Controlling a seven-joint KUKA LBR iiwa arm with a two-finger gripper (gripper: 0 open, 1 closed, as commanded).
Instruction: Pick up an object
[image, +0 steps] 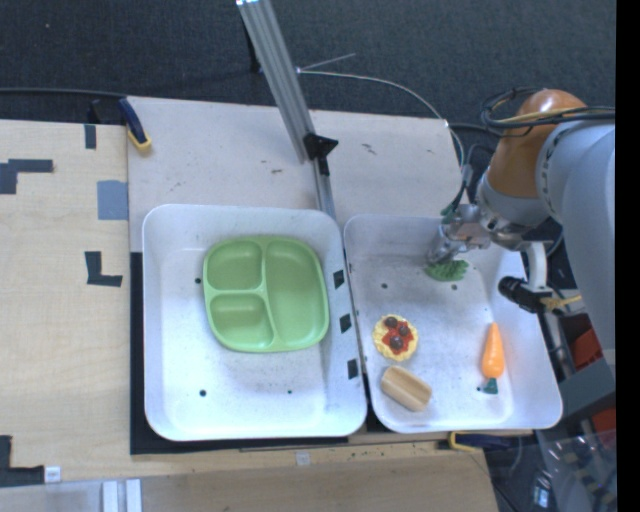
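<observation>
My gripper (449, 252) reaches down into the far part of the right bin (520, 400), directly over a green leafy toy vegetable (446, 268). Its tips touch or nearly touch the green piece. In the same bin lie a small tart with red fruit (396, 338), a tan bread roll (406, 388) near the front, and an orange carrot (492, 352) by the right wall.
The left bin (165, 380) holds a green divided plate (266, 293). A grey metal pole (285, 85) slants down from the top to the seam between the bins. The arm's grey body and orange band (530, 150) fill the upper right.
</observation>
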